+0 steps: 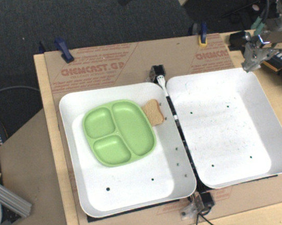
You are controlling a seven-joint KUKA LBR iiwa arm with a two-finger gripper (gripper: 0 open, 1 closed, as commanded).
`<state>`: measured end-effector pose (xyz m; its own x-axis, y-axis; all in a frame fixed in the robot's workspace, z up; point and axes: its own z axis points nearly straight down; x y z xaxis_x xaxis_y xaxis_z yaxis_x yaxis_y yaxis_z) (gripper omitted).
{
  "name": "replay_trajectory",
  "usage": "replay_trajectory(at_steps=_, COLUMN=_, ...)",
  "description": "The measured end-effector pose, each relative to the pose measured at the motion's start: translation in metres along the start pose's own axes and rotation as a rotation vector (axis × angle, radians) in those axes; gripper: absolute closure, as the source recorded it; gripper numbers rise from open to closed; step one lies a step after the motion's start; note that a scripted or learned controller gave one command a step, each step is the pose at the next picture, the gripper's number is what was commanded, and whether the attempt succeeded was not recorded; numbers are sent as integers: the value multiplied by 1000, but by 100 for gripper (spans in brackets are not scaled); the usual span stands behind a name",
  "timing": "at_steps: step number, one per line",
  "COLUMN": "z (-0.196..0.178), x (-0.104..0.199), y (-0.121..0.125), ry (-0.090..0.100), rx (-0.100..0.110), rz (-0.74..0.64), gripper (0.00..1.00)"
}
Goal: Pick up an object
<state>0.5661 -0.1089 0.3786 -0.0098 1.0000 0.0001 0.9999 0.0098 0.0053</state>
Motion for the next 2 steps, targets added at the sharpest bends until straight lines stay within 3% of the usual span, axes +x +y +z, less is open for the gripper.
replay_trajectory(at_steps=1, z=-167, x=-7, y=10, ry=-6, rx=-17, rz=8, gripper=100)
replay_trajectory(at_steps=2, z=-55, x=6, y=-91, ry=3, rx=20, rz=13, gripper=100)
